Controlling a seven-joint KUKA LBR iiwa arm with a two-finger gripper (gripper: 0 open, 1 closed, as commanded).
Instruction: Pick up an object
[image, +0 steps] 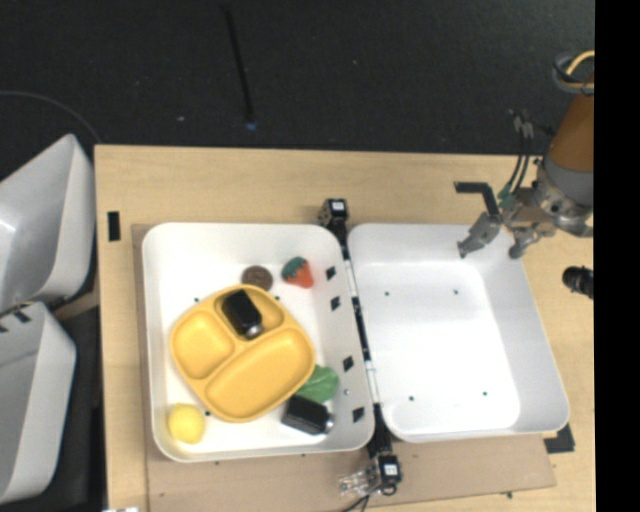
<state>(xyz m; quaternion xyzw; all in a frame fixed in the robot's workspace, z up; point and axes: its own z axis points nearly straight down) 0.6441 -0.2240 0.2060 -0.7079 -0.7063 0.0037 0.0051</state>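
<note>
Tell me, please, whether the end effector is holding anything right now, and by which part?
Nothing is held: the end effector is open above the right bin's far right corner, with nothing between its fingers.

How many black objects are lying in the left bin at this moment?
2. One black object sits in a compartment of the yellow tray; the other black object lies at the tray's lower right, beside the green item. More could be hidden under the tray.

Two white bins (455, 420); in the nine o'clock one, a yellow divided plate (250, 370), yellow ball (186, 424), red strawberry (296, 271), brown disc (257, 276), green leaf (322, 381)
</note>
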